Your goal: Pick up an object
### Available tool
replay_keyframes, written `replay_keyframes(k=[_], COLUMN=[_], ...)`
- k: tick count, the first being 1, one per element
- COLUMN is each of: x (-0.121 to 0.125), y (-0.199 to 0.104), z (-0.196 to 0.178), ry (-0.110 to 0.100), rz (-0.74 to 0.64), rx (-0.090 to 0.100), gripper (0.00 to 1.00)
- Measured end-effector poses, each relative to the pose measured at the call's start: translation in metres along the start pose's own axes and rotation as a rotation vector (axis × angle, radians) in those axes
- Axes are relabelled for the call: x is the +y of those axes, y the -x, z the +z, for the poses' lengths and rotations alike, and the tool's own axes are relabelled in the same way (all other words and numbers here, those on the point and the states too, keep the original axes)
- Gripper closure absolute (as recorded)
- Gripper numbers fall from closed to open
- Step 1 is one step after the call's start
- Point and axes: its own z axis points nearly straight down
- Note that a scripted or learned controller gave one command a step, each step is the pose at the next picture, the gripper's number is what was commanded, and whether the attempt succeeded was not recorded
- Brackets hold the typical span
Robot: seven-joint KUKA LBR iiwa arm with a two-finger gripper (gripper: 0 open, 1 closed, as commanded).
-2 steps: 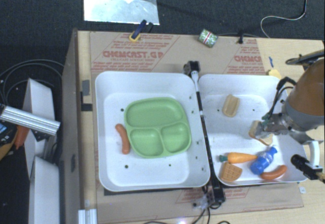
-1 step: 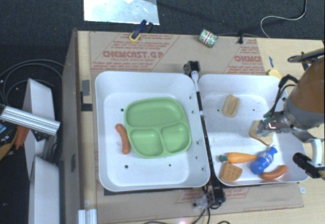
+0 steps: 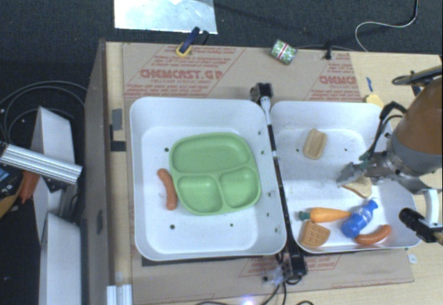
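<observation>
My gripper reaches in from the right and hangs low in the right bin, near its middle. Just under its tip lies a slice of toast, partly covered by it. I cannot tell whether they touch. Along the bin's front lie an orange carrot, a blue bottle, a waffle piece and a reddish sausage. A tan cracker rests at the back, to the left of the gripper.
The left bin holds a green divided plate and a sausage at the plate's left. The two bins meet at a ridge. A small can and a yellow clip lie on the cardboard behind the bins.
</observation>
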Motion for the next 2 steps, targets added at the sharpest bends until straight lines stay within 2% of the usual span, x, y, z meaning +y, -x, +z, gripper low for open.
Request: replay_keyframes(k=[1, 2], x=[-0.003, 0.014], y=[0.019, 0.003], z=[0.035, 0.035], ry=[-0.016, -0.015], rz=[0.003, 0.000], rx=[0.006, 0.006], gripper=[0.00, 0.00])
